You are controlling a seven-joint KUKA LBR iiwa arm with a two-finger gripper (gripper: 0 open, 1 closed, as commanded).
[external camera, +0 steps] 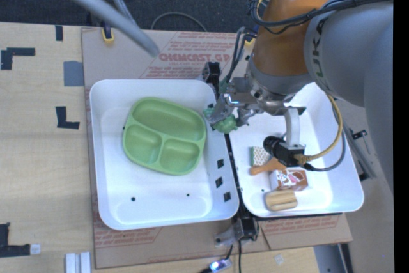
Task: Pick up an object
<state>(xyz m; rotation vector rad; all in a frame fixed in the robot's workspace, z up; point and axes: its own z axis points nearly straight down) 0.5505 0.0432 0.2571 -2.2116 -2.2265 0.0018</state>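
Wooden desk (pixel 38 137) carries two white bins on cardboard. Nearest the camera, below and right of the pincer (pixel 223 117), a tan block (pixel 281 201), a red-and-white packet (pixel 293 179) and an orange stick (pixel 268 167) lie in the right bin (pixel 345 188). Left of it, a green divided tray (pixel 165 135) fills the left bin (pixel 115 201). Over the rims between them, the pincer is clenched on a small green object (pixel 225 124).

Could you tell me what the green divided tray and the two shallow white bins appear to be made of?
The green divided tray looks like moulded plastic with a matte finish: uniform colour, soft rounded compartment ridges, no glare. The two shallow white bins also look like smooth plastic, with rounded rims and a faint sheen, though coated metal cannot be excluded.
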